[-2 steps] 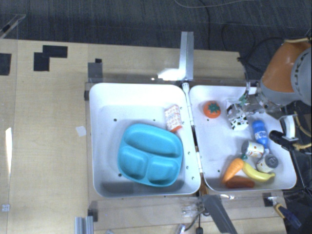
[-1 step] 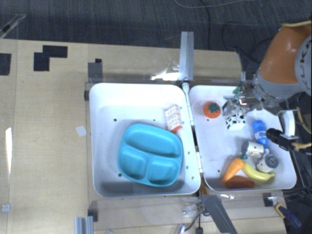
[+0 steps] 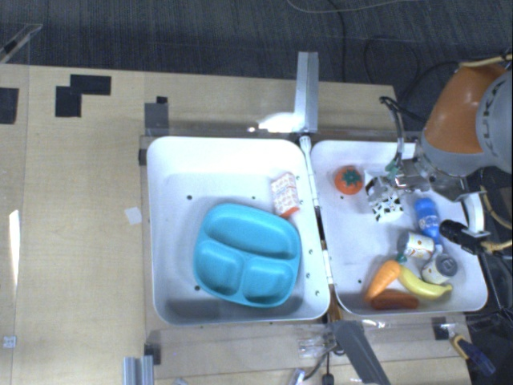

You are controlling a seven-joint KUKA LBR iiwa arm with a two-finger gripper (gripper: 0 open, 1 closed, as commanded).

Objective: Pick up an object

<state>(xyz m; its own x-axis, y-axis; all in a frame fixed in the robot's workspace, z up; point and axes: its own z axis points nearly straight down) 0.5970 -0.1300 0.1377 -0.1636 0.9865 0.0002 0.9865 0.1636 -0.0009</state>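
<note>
My gripper (image 3: 385, 188) hangs over the back half of the right bin (image 3: 353, 239), below the grey wrist and orange band (image 3: 457, 123). Just under it, on its near side, lies a small black-and-white spotted toy (image 3: 388, 208); whether they touch I cannot tell. A round orange-red fruit with a green top (image 3: 349, 180) sits to the gripper's left. A blue bottle (image 3: 426, 215) stands to its right. Near the front of this bin lie a carrot (image 3: 385, 275), a yellow banana (image 3: 426, 284) and a red sausage (image 3: 394, 300).
The left bin (image 3: 172, 215) holds a blue divided plate (image 3: 247, 255) and a small white-and-red packet (image 3: 284, 193) by the dividing wall. A white cup-like piece (image 3: 418, 245) and a grey round lid (image 3: 446, 266) sit in the right bin's front right corner.
</note>
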